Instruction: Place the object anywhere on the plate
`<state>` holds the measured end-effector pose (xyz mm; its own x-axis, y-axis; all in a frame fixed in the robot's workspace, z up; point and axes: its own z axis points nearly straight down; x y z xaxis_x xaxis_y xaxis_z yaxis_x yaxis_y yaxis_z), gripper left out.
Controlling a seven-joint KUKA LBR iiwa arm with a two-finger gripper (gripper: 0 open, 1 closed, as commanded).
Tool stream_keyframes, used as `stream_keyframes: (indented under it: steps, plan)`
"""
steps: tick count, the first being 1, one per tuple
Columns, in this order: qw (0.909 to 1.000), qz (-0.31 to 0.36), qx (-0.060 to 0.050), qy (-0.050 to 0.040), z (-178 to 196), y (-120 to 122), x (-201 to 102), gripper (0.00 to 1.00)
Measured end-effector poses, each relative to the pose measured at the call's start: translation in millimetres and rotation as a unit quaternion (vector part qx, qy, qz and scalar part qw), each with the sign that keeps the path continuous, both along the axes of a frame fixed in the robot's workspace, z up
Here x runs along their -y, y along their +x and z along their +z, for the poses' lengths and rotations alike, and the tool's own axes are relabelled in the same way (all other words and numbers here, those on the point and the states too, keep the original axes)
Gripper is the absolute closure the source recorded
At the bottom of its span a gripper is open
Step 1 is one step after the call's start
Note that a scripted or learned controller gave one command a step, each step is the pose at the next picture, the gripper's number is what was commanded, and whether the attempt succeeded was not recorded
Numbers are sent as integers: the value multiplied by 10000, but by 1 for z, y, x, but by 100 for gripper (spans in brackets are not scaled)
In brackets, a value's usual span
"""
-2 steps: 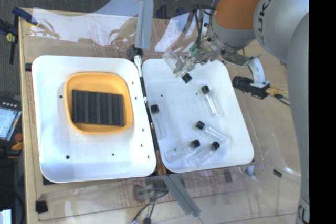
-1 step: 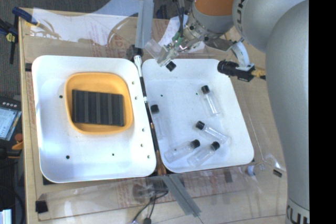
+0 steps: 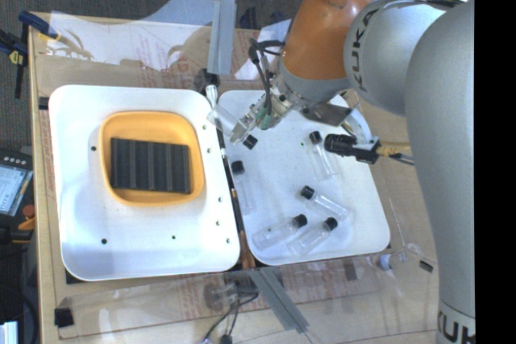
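Observation:
A yellow plate point(image 3: 145, 123) lies in the left white bin point(image 3: 81, 230), and a dark ribbed insert point(image 3: 151, 165) rests on its middle. Several clear tubes with black caps lie in the right bin point(image 3: 367, 230); one tube point(image 3: 244, 188) is near the bin's left wall, another point(image 3: 322, 157) sits further right, and a third point(image 3: 274, 235) is by the front wall. My gripper point(image 3: 244, 130) hangs low over the far left corner of the right bin, just right of the plate. A black-capped piece point(image 3: 251, 142) sits at its tip; whether it is held is unclear.
A grey bar point(image 3: 220, 32) stands upright behind the gap between the bins. A black fitting with a cable point(image 3: 352, 147) juts from the arm over the right bin. Papers cover the bench at the back, and metal strips lie at the front edge point(image 3: 278, 302).

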<state>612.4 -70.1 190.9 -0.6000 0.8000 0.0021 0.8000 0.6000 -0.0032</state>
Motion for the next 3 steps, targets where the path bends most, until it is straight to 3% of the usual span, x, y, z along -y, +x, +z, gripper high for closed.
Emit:
stream_keyframes:
  steps: [1,2,3]
  plan:
    - [9970,779,-8,4,0,1,-51,100]
    - [9970,775,-6,2,0,1,-51,0]
    - [9825,1860,26,1,1,15,-68,0]
